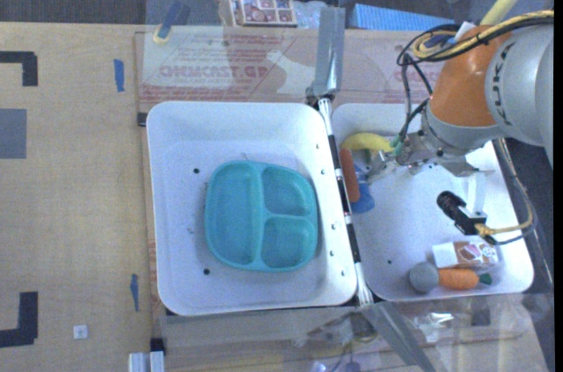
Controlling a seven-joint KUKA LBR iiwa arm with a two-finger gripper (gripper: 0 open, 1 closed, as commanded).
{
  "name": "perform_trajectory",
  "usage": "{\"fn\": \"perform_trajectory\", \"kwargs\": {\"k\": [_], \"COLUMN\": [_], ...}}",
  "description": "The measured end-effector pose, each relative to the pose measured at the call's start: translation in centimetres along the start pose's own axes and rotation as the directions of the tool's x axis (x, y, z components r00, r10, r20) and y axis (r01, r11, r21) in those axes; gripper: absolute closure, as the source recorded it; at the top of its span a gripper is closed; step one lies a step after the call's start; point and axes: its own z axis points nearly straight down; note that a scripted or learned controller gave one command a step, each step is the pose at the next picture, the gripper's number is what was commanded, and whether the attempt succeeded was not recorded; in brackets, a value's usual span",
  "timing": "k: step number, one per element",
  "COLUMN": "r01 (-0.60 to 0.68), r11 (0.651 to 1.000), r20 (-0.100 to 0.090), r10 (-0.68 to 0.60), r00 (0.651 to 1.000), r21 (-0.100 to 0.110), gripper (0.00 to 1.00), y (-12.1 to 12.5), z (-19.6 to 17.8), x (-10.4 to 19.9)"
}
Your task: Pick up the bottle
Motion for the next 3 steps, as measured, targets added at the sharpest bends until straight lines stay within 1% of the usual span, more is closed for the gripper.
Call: {"fn": "perform_trajectory", "kwargs": {"k": [1,2,3], "r01": [-0.234,-0.129,-0.143], "r11": [0.972,0.992,0.99], "r20": [0.0,-0.005,-0.005], "r10": [0.234,0.129,0.143], "r00": [0.972,0.992,0.99], "r21": [0.008,0.002,0.003], "gripper": [0.0,0.0,0.0], "y": [4.3,-1.4,-4.9], "z": [0.1,0.1,0.0], "x": [0.1,1.2,2.3]}}
